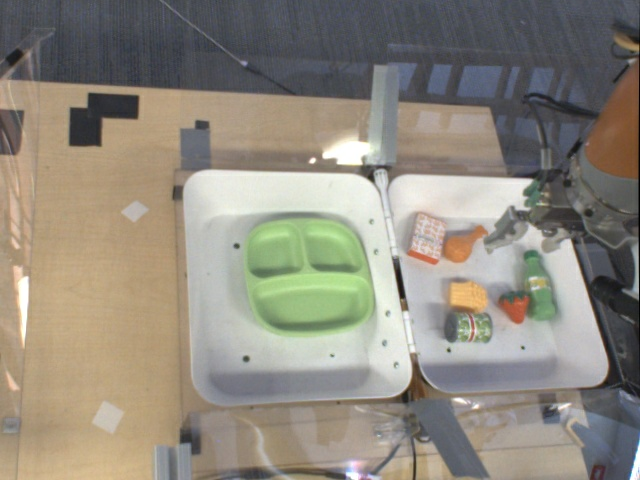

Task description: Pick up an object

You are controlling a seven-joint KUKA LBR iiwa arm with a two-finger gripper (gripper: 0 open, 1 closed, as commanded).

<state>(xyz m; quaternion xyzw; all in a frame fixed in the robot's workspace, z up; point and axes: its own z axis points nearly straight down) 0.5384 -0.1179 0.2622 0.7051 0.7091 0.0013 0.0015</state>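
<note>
above the right bin (570, 368), the gripper (525, 230) hangs with fingers apart, holding nothing.

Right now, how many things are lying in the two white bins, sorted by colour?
Green: 3, the divided plate, the bottle, the can
Orange or yellow: 2, the drumstick, the yellow block
Red: 2, the box, the strawberry
Total: 7
</note>
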